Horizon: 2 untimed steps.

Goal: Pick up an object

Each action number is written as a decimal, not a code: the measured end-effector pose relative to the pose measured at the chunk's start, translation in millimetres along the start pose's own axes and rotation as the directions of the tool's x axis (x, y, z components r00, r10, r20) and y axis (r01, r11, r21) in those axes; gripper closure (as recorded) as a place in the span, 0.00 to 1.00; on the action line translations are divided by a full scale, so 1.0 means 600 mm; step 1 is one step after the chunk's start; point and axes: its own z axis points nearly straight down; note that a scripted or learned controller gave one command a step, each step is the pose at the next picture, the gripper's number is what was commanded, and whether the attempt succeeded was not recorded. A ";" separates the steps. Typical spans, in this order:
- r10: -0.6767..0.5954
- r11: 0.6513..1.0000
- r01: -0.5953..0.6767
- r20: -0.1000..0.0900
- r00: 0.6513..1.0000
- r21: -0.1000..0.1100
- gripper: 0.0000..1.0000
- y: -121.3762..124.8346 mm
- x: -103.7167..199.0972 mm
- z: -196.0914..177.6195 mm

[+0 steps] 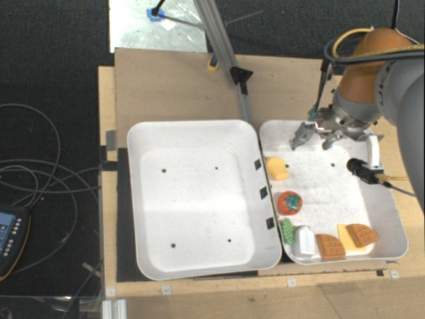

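Note:
In the right bin (392,218) lie a yellow lump (277,168), a red tomato-like ball (289,203), a green piece (287,230), a small silvery can (304,240), a brown waffle piece (330,246) and a yellow block with a brown top (358,236). My gripper (312,139) hangs over the bin's far end, its fingers spread and open, with nothing between them. It is above and to the right of the yellow lump, apart from it.
The left bin (192,198) adjoins the right one, joined by black clips (263,193). A grey pole (222,42) slants across the back of the bench. Cables and a pendant (10,228) lie on the floor at left.

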 end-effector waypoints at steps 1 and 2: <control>0.000 1.000 0.000 0.000 1.000 -0.002 0.00 0.000 0.001 0.065; 0.000 1.000 0.000 0.000 1.000 -0.008 1.00 0.004 0.001 0.042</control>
